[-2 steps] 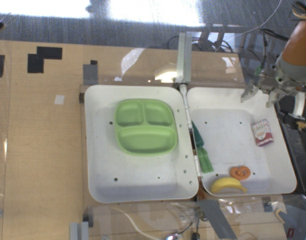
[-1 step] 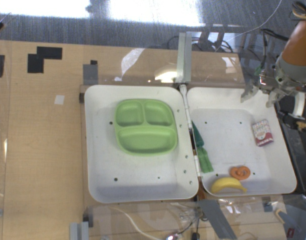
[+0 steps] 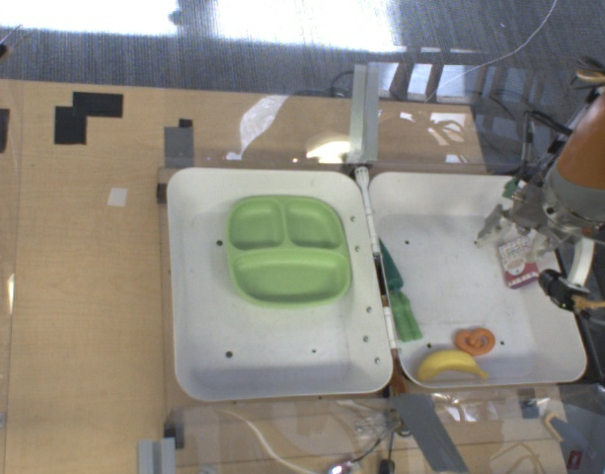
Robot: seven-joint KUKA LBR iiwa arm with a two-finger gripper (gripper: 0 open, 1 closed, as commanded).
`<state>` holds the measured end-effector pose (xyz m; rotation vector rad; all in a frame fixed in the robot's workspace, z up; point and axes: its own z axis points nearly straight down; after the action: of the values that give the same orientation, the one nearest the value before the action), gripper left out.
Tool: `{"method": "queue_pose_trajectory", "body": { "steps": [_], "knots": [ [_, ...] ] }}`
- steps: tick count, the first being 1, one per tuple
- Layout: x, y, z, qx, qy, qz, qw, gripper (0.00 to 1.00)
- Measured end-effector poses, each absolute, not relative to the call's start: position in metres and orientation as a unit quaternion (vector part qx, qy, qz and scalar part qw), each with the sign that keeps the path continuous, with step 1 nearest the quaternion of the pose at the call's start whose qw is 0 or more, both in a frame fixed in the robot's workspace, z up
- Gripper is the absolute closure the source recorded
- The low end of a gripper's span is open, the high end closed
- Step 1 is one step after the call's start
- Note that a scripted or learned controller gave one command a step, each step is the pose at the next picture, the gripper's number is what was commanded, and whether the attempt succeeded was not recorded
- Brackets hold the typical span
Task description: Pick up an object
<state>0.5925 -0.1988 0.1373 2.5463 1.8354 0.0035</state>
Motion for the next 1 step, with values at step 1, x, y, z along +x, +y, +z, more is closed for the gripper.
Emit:
{"method": "queue_pose_trajectory", "body": {
  "steps": [1],
  "knots": [
    [0.6123, -0.1976, 0.1988, 0.782, 0.623, 0.0021, 0.002, 0.00]
  ]
}}
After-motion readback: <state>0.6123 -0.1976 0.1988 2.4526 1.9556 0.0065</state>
